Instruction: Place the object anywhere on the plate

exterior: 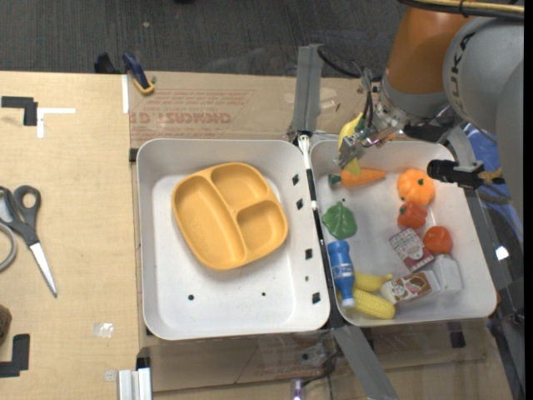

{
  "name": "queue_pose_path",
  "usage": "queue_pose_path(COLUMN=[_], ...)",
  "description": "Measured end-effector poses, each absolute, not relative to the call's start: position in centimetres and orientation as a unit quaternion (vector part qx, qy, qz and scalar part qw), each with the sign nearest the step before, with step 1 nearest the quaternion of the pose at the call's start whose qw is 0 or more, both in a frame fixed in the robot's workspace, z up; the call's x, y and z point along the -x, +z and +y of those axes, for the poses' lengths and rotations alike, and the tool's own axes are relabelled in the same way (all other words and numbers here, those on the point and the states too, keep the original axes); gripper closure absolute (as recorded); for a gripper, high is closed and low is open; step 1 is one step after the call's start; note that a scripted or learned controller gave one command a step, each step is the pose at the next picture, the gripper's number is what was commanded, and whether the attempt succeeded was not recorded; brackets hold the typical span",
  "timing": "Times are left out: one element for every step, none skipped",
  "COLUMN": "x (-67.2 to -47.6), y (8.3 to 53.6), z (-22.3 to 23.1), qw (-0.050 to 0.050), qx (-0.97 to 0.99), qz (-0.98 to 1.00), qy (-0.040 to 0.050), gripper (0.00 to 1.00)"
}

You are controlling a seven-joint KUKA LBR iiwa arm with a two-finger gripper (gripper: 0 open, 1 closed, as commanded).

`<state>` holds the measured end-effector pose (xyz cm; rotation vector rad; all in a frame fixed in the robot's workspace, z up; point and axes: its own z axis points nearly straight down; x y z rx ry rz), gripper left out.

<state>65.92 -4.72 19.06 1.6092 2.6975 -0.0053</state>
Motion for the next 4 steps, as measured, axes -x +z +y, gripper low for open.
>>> queue_pose_path(x=[-61.6,-55.6,-55.7,-55.7], y=[19.0,19.0,26.7,26.7], z=[2.8,8.8,17.0,17.0], qw=[-0.001,-0.001,-0.001,-0.001], qx=[-0.508,-0.402,-0.395,-0.395], qz=[0.861,0.916,0.918,0.918], qy=[-0.001,-0.0009,-0.0014,-0.0015], gripper=[1.0,1.0,1.0,0.0])
